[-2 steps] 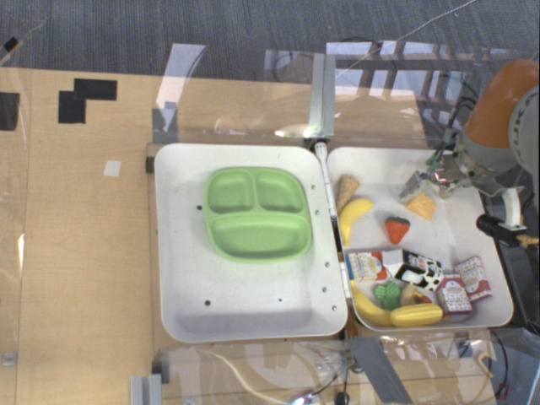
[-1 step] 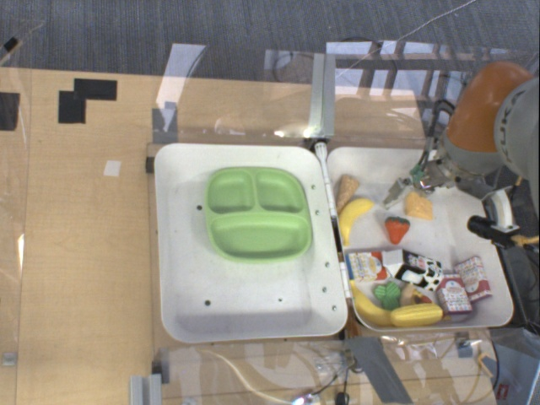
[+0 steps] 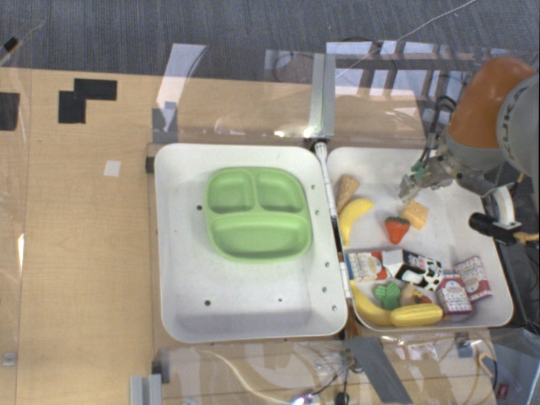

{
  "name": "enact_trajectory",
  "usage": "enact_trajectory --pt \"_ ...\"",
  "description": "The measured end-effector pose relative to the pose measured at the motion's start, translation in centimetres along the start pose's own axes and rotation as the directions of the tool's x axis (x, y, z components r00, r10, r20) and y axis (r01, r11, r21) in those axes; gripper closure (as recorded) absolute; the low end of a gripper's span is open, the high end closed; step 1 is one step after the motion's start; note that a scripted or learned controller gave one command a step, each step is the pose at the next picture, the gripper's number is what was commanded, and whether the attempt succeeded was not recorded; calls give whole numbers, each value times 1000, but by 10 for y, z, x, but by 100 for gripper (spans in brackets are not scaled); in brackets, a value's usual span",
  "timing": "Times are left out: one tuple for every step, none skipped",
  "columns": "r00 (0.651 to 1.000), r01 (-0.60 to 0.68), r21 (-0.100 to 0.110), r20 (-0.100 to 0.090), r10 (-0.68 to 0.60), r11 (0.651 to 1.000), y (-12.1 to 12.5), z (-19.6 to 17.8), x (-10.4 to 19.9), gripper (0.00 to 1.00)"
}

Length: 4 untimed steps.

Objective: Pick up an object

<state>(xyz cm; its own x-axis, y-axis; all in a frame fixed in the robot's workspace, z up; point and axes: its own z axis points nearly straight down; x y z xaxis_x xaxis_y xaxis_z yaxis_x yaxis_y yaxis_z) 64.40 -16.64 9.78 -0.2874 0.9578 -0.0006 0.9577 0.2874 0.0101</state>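
My gripper [image 3: 419, 180] hangs over the upper part of the right bin [image 3: 498, 310], reaching in from the right. It is just above a small orange cheese-like wedge [image 3: 415, 215]. A red strawberry [image 3: 396, 229] lies left of the wedge. A yellow banana [image 3: 353, 217] and a tan ice-cream cone [image 3: 346, 188] lie near the bin's left wall. Nothing shows between the gripper's tips.
The left bin [image 3: 181, 302] holds a green divided plate [image 3: 257, 213]. At the front of the right bin lie small cartons [image 3: 463, 287], a black-and-white toy [image 3: 419, 272], a green toy [image 3: 388, 294], a second banana [image 3: 371, 307] and a yellow piece [image 3: 415, 314].
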Motion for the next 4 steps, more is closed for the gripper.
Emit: enact_trajectory --pt "999 45 10 -2 -45 999 -33 -72 20 100" --pt "999 45 10 -2 -45 999 -33 -71 20 0" --pt "991 134 -3 7 -134 991 -38 0 35 0" --pt "889 457 -9 23 -457 889 -73 2 38 0"
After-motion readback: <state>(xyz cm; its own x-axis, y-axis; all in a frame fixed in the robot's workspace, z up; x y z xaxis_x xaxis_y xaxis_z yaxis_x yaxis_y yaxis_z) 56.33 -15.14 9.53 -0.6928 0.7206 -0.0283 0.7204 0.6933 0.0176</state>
